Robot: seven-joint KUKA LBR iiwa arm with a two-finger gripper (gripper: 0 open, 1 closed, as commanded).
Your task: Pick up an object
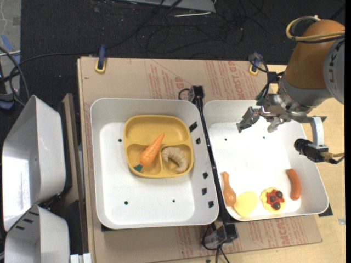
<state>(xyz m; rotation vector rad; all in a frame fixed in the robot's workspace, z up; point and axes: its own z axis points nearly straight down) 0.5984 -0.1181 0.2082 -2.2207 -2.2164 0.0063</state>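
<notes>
We take the yellow divided plate (pixel 158 126) as our landmark; it lies in the left bin (pixel 104 163) on the counter (pixel 142 73). In the plate's lower compartments we see an orange carrot (pixel 152 150) lying aslant across the divider and, just to the right of it, a pale shrimp (pixel 176 159).

To the right of the plate, across the black seam between the bins, sits the right bin (pixel 258 158). Along its near edge, lower and to the right of the plate, four small toys lie in a row: a chicken drumstick (pixel 227 188), a pale yellow round piece (pixel 247 202) touching the drumstick's fat end, a small pizza-like piece with dark toppings (pixel 272 198) and a reddish sausage (pixel 294 183) farthest from the plate.

The jaws (pixel 259 119) hang over the far part of the right bin, level with the plate's upper rim and well apart from the row of toys. We see them spread open, the two dark fingers (pixel 247 119) splayed with bare white bin floor between them, and nothing is held.
</notes>
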